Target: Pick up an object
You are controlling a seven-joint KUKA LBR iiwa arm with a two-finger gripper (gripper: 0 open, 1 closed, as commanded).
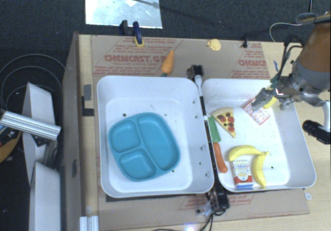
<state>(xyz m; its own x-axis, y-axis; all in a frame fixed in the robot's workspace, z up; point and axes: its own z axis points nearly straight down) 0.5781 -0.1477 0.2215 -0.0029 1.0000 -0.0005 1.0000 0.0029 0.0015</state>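
Observation:
My gripper point(267, 99) hangs over the far right part of the right bin point(295, 173), at the end of the grey arm with its orange band. Just below and left of it lies a small red-and-white packet point(258, 113); whether the gripper touches it I cannot tell. In the same bin are a pizza slice point(226, 120), a green stick point(214, 129) and an orange carrot point(220, 156) along the left wall. Two yellow bananas point(252, 158) and a small juice carton point(242, 174) sit near the front.
The left bin point(111, 95) holds a blue divided plate point(143, 145). On the cardboard behind the bins lie an orange carrot toy point(167, 62) and a yellow piece point(213, 45). A black clip point(195, 72) stands where the bins meet. Cables hang at the far right.

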